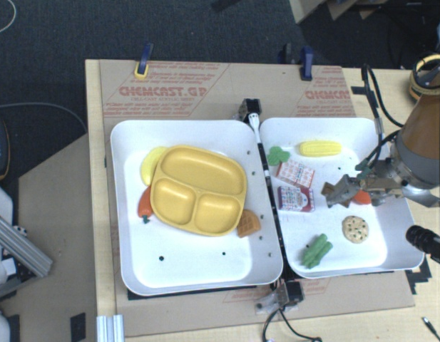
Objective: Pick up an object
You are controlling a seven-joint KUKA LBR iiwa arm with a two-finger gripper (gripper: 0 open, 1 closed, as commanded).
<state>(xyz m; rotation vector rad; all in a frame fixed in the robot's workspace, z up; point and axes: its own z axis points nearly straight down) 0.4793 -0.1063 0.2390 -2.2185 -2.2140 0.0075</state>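
We take the right bin (pixel 376 130) as our reference landmark. The gripper (pixel 339 191) sits low over the middle of this bin, reaching in from its right side, with the grey arm (pixel 419 162) and its orange band (pixel 428 130) behind it. We cannot tell how far the gripper is open, and we see no object held in it. Just left of the gripper, touching or nearly touching it, lie two small printed packets (pixel 294 185), one pink and white above and one red and white below. A small orange-red piece (pixel 361 198) shows directly beside the gripper on its right. Toward the far edge of the bin lies a yellow corn cob (pixel 319 148), with a small green item (pixel 278 154) at its left near the bin's left wall. Toward the near edge we find a round cookie (pixel 355 229) and, left of it, a green pea pod (pixel 316 251). The left bin (pixel 134 248), adjoining the right bin, holds a yellow divided tray (pixel 197 189), with an orange carrot (pixel 145 204) at its left and a brown item (pixel 248 224) at its near right corner.
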